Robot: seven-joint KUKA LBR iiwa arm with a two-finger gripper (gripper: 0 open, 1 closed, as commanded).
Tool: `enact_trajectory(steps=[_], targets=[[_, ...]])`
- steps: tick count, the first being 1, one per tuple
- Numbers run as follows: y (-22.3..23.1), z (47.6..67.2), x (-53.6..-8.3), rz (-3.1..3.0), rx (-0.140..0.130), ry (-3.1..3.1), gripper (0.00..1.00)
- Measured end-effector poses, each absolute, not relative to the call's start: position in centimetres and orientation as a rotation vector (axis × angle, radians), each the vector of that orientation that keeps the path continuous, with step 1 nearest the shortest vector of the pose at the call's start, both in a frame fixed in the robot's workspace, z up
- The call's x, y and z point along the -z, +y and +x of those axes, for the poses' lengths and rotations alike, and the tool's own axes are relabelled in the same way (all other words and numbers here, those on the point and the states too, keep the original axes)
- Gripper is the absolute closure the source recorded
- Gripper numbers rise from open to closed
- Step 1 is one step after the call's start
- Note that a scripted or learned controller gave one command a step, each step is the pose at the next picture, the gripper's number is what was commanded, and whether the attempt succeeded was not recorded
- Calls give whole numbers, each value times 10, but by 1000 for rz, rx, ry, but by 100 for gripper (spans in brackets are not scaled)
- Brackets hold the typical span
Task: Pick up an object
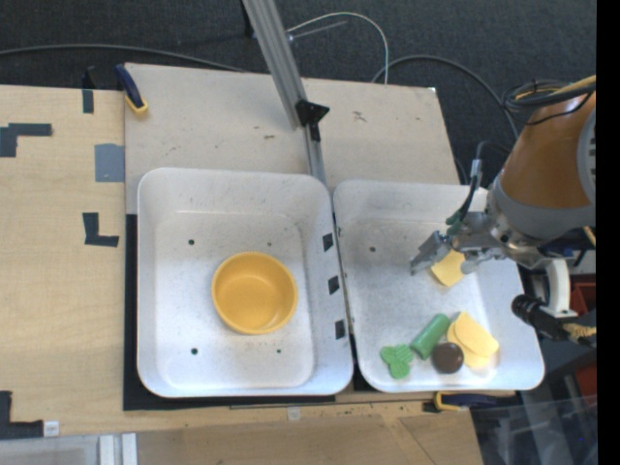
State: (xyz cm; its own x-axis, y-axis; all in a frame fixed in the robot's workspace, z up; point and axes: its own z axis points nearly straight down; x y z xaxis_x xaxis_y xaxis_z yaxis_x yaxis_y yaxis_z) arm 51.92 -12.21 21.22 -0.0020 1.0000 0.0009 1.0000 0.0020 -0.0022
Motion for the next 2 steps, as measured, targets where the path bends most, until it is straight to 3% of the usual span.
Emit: enact_trajectory(steps=[1, 2], targets=[[-122, 519, -212, -2218, -1, -2222, 0], [-131, 517, -162, -2217, -7, -2218, 0]])
